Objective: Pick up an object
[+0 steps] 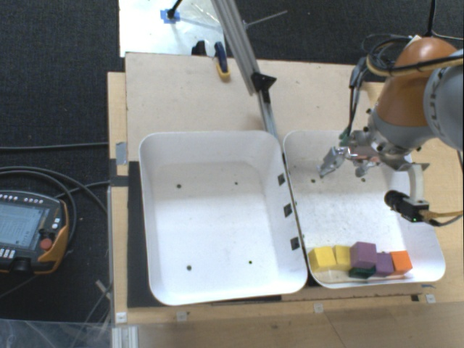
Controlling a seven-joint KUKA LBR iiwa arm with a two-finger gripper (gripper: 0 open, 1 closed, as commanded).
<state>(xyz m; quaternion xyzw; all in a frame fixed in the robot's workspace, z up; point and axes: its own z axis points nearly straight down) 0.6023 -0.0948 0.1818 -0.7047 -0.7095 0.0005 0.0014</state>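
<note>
The pincer (332,162) is seen poised over the far end of the right bin (328,210), its state not discernible and nothing visibly held, while the blocks (361,259) are clustered against the near rim, well apart, so repositioning seems needed.

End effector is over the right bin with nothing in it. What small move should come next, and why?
Probably shift the end effector toward the near edge of the right bin. It hangs over the bin's far part, on bare floor, while the blocks sit in a row along the near wall: yellow blocks, purple block, orange block.
</note>
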